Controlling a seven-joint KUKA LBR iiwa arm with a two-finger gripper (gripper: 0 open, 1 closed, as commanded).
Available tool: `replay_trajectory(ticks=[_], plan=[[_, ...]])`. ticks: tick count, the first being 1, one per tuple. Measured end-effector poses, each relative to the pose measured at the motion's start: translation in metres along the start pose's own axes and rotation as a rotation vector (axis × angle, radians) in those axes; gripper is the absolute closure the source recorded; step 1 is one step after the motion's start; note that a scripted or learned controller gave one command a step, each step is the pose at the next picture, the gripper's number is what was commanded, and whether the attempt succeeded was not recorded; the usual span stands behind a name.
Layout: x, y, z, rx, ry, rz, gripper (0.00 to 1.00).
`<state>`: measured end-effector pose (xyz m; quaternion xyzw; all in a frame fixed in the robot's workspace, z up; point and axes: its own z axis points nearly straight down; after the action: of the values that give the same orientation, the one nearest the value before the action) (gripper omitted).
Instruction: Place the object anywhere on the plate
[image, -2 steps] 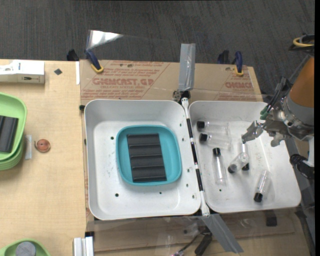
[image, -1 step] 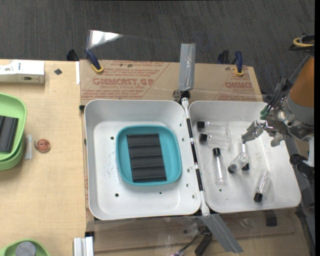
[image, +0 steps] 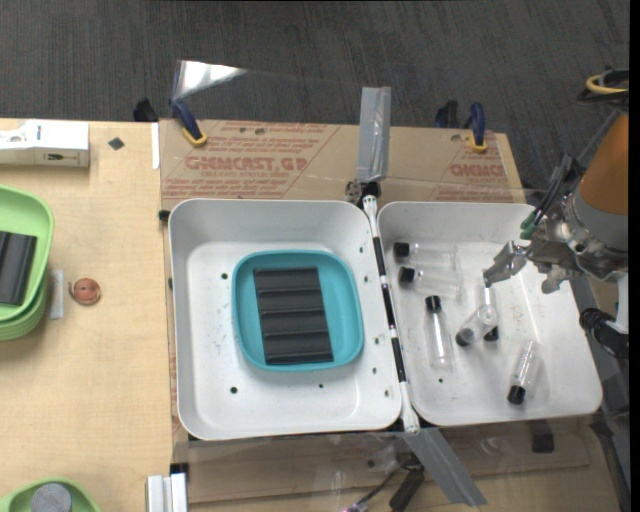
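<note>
Camera view: one teal plate (image: 298, 311) (left bin (image: 200, 330)), five clear vials (image: 437, 331).

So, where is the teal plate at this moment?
The teal plate lies in the left bin, centred there, holding a dark ribbed block.

A: What lies under the bins?
B: A brown cardboard sheet (image: 300, 160) with red print, held by blue and orange clamps (image: 186, 122), beside a pale wooden bench top (image: 100, 400).
A: And beyond it?
B: A dark grey carpet floor (image: 300, 50), evenly lit.
</note>
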<state>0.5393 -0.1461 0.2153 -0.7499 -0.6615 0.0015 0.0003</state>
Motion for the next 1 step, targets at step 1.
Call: replay_trajectory(ticks=[1], plan=[[0.0642,0.0219,-0.0819,0.0,-0.001,0.069,0.0]])
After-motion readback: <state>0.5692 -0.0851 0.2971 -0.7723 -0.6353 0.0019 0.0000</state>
